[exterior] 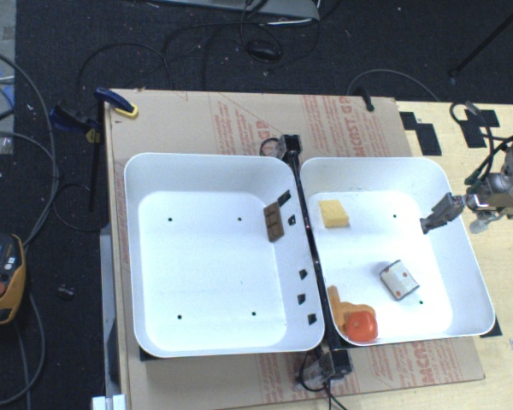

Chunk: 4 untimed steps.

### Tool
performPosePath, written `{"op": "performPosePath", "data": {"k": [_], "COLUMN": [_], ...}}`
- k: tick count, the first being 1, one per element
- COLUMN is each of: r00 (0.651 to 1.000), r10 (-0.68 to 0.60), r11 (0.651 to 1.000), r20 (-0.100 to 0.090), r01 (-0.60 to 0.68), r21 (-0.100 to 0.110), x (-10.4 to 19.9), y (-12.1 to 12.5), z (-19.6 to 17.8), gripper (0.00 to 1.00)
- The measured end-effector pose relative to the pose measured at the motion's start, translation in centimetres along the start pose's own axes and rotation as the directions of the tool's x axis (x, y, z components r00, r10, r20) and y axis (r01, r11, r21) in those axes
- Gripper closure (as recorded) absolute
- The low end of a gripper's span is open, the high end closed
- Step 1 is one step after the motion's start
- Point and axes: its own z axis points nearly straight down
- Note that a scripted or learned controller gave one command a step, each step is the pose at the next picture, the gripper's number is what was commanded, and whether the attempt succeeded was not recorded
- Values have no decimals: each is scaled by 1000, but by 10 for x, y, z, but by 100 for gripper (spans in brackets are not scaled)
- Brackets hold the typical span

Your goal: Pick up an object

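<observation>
Fingers (436, 215), aperture indiscernible, hover at the right bin's (462, 229) edge; we should descend squarely over the grey block (399, 279) just below-left.

Block (333, 213) behind, box (399, 279) middle, brush (353, 317) front, in right bin (462, 314).

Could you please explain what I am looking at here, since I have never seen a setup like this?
This is one picture from a camera fixed above a workbench, looking down at a slant. Two shallow white bins sit side by side: the left bin and the right bin. A robot arm reaches in from the right; its hand hovers at the right bin's edge, holding nothing visible. In the right bin lie a yellow block, a small grey-white box and an orange-red toy. A brown piece lies in the left bin by the divider.
</observation>
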Motion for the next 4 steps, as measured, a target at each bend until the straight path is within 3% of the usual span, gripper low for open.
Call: {"op": "performPosePath", "data": {"k": [1,4], "r00": [1000,1000], "r10": [-3,0], "r11": [1000,1000], "r20": [-1,0], "r01": [3,0], "r21": [-3,0], "x": [47,52], "y": [-27,36], "z": [-25,-12], "gripper": [0,0]}}
